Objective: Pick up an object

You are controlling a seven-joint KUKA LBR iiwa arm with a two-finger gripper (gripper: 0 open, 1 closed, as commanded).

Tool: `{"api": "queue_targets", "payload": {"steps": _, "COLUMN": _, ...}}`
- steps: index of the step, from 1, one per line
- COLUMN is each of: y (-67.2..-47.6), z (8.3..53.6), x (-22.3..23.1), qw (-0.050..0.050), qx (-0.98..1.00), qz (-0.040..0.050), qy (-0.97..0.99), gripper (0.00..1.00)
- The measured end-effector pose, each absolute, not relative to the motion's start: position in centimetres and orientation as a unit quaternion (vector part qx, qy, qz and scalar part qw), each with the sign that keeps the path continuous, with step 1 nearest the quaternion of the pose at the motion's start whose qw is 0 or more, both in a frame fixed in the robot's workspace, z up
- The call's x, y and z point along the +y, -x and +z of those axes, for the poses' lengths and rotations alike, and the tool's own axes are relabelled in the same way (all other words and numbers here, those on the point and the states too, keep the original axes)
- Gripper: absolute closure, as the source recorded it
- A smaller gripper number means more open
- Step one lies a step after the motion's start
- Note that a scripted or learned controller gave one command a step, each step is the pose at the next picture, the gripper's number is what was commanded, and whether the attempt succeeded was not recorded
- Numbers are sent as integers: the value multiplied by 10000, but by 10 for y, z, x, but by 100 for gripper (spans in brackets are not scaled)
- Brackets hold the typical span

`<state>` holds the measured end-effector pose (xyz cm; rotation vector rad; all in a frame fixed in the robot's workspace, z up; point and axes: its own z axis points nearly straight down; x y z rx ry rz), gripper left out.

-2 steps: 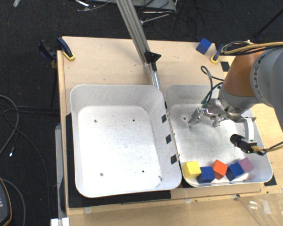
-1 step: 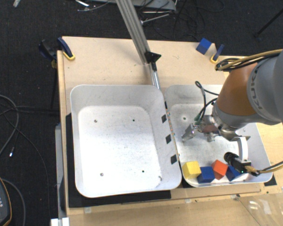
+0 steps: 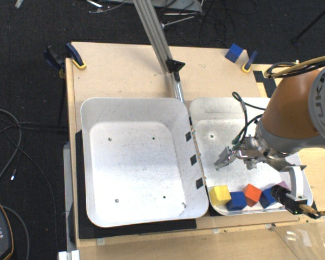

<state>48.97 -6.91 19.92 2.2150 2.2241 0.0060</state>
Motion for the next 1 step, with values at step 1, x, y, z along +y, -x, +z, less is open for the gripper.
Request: {"api": "queue_targets", "payload": {"steps": 1, "y": -491, "z": 169, "x": -105, "qw": -12, "qx": 7056, "qz": -14, "qy": -7086, "gripper": 0}}
